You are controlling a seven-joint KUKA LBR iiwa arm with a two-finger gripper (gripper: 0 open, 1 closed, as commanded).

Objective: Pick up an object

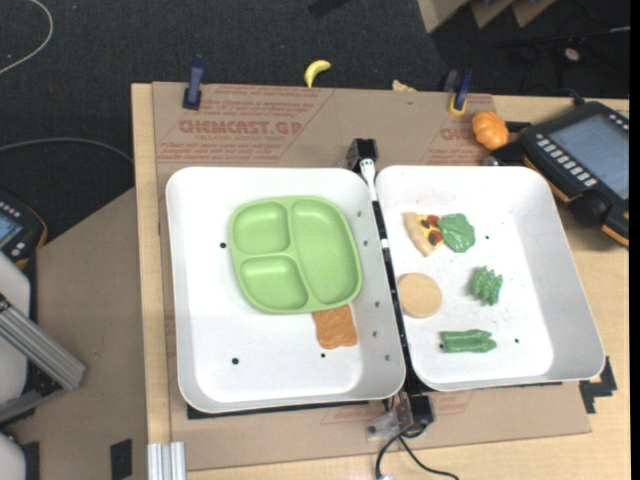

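Note:
The right bin (530, 203) holds several toy foods: a pizza slice (424, 232), a green leafy piece (457, 232), a small green broccoli-like piece (486, 286), a round tan cookie (419, 295) and a long green pod (467, 342). In the left bin (200, 298) lies a green divided plate (295, 254) with three compartments, and an orange-brown toast piece (336, 327) pokes out from under its lower right edge.
The bins rest on a brown cardboard sheet (250, 123) held by blue clamps (193, 85) at the back. A small orange fruit (489, 129) and a handheld pendant (585, 158) lie at the back right. A yellow banana (317, 70) sits beyond the back edge.

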